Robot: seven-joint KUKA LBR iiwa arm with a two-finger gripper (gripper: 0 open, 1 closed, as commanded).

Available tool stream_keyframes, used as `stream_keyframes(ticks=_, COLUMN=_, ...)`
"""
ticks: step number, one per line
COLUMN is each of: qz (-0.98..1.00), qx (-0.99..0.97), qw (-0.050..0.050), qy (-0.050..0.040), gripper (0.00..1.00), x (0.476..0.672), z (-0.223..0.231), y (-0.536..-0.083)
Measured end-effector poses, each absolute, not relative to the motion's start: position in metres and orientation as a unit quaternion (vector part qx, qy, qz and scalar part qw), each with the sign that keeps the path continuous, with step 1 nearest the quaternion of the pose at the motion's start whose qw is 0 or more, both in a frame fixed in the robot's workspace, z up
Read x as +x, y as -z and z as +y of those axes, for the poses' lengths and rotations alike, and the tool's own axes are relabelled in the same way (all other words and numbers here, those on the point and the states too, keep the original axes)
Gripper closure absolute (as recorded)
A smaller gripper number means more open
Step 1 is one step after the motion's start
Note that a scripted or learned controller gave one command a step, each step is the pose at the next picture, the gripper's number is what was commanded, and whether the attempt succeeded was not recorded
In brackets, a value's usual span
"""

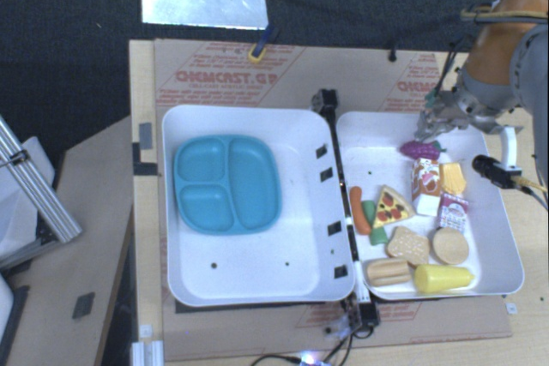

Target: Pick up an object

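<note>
Right bin (506,266): yellow cylinder (443,277) at the near edge; pizza slice (393,207) mid-bin; purple toy (419,150) toward the far side. Gripper (429,129) is positioned directly above the purple toy; grip state cannot be determined. Left bin (300,270) contains a blue divided plate (227,184).

The gripper (426,131) hangs just above a purple toy (419,150) — right bin (506,257), far end.

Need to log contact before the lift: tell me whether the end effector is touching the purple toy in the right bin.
Cannot tell. In the camera view the end effector sits just above the purple toy, its tip overlapping the toy's top edge; the slanted angle shows neither contact nor gap plainly.
</note>
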State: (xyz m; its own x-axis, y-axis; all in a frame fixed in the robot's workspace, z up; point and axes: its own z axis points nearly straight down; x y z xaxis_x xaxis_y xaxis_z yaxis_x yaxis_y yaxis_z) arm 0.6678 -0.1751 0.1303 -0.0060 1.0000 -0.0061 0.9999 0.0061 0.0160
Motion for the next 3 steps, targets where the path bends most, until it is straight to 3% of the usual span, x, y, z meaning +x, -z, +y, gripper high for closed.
stream_keyframes(ticks=2, qz=0.709, qx=0.705, qw=0.004, qy=-0.0024, gripper=1.00, x=0.679, z=-0.178, y=-0.229)
stream_keyframes(ticks=3, qz=0.710, qx=0.704, qw=0.000, qy=-0.0015, gripper=1.00, x=0.667, z=-0.119, y=-0.224)
